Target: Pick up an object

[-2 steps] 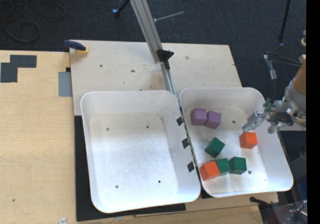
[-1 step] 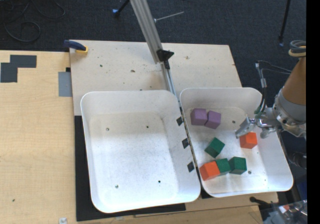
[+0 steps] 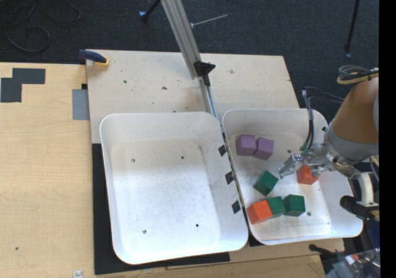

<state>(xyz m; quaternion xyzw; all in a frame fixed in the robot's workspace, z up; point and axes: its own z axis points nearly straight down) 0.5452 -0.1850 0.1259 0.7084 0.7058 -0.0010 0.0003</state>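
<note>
Two shallow white bins sit side by side on a pale wooden bench (image 3: 154,82), which stands over dark carpet strewn with cables. A lighter wooden surface (image 3: 43,165) with grey patches adjoins the bench on the left of the view, and a slanted metal rail (image 3: 182,29) crosses the board from the top down to the gap between the bins. A small blue and yellow clamp (image 3: 94,57) grips the board's far left corner.

The left bin (image 3: 124,140) is the larger one in view; its floor shows only small dark specks. The right bin (image 3: 337,224) holds the blocks: two purple cubes (image 3: 254,145) touching each other near its far left part, a green cube (image 3: 266,182) tilted near the middle, and near the front a row of three touching blocks, an orange cube (image 3: 259,211) followed by two green cubes (image 3: 287,205).

The grey arm (image 3: 356,119), with its orange band, reaches in from the right and bends down over the right bin. The claw (image 3: 299,166) hangs low near the bin's right wall, just above a red-orange block (image 3: 307,176), which lies beneath its tips. Whether its fingers are spread or closed I cannot tell, nor whether they touch the block.
</note>
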